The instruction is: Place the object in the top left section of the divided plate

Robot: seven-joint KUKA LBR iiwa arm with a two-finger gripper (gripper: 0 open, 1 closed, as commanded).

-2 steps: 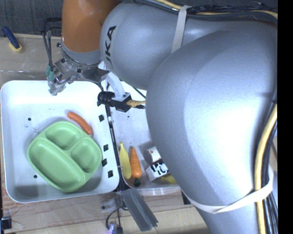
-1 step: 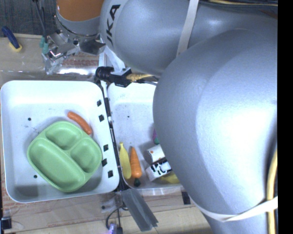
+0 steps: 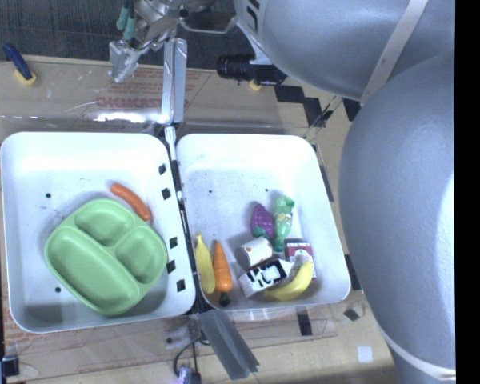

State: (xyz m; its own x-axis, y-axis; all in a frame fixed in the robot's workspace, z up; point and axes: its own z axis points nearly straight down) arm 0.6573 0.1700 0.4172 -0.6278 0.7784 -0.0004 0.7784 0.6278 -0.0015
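Two white bins sit side by side on the bench. The left bin (image 3: 24, 174) holds a green divided plate (image 3: 106, 254) with three sections, lying at a slant toward the bin's lower left. An orange sausage-like item (image 3: 131, 201), possibly a toy hot dog or small carrot, lies on the bin floor just off the plate's upper right rim, close to it; contact cannot be judged. It is not in any section of the plate.

The right bin (image 3: 248, 158) carries a cluster of toy food in its lower half: a yellow banana-like piece (image 3: 203, 262) and an orange carrot (image 3: 222, 269) lying side by side near the divider, a purple bunch of grapes (image 3: 262, 219), a green item (image 3: 283, 217) just beside the grapes, a small white cup-like piece (image 3: 256, 251), a black-and-white box (image 3: 263, 276), a red and white carton (image 3: 299, 251), and a second banana (image 3: 292, 285) curled along the lower edge, touching the box.

The arm's grey body fills the upper right. The gripper (image 3: 128, 50) is above the bench beyond the far edge of the left bin, well apart from the plate and from every object. Nothing is seen between its fingers; whether the jaws are released or clenched cannot be told from this angle.

A blue and yellow tool (image 3: 18, 62) lies at the bench's upper left.
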